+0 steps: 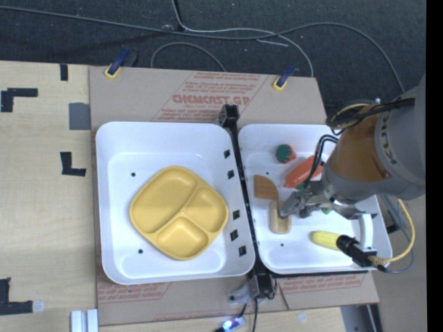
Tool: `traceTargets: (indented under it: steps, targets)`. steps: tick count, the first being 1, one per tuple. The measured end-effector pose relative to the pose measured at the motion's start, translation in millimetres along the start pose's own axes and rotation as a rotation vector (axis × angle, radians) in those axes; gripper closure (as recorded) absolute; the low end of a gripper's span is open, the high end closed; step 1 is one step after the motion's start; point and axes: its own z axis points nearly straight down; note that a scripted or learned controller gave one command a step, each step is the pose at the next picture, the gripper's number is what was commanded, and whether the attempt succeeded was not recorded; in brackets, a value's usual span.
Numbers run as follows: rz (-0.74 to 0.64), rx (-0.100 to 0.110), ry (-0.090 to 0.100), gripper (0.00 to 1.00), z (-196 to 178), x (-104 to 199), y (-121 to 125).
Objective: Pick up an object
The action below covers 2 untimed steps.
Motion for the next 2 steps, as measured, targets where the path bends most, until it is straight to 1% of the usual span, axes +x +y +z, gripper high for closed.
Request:
traceTargets:
  steps: [1,2]
  targets:
    - [0.001,0.0,-0.002,1.0,-50.3,-10.6,0.8]
    - [-0.001,-0.002,-0.002,1.0,-111.3,-7.9,5.5]
